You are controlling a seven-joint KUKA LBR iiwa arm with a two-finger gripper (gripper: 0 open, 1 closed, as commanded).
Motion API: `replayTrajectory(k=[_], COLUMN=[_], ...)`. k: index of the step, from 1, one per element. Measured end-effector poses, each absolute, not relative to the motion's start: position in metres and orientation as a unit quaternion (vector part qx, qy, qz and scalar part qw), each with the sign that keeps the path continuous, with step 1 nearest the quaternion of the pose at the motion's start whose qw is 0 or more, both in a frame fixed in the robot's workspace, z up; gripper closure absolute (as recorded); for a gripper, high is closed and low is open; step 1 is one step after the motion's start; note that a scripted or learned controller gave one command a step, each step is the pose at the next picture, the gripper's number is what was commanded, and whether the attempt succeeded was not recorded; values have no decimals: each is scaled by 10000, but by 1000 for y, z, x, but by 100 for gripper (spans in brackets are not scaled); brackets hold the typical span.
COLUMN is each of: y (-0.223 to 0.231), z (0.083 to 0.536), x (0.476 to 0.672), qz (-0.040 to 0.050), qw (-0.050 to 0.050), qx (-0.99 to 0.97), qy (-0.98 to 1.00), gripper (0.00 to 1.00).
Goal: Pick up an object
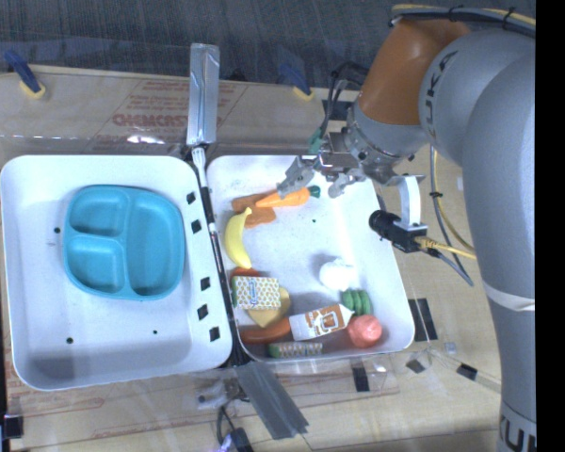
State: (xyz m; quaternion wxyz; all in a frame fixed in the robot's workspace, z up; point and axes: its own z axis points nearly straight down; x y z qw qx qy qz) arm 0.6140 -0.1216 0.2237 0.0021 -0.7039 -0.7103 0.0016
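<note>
My gripper (315, 187) hangs over the far part of the right bin (388, 264) with its fingers spread apart, and nothing shows between them. Its left fingertip (292, 187) overlaps the right end of an orange carrot (264, 201) that lies on the bin floor. A yellow banana (236, 239) lies just below the carrot. Nearer the front sit a white ball (337, 274), a green vegetable (357, 300), a red fruit (365, 330), an orange-and-white carton (320, 322) and a yellow box with a blue label (256, 293).
The left bin (28, 328) holds a blue divided plate (124, 241). A metal divider (203, 92) runs between the bins at the back. A black cable clip (395, 229) juts over the right bin's right rim. The arm's body fills the right side.
</note>
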Motion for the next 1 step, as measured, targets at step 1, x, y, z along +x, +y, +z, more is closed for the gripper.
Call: replayTrajectory(k=[1], y=[-116], z=[117], x=[630], qz=[27], qw=[28], qx=[-6945], qy=[-7195], gripper=[0])
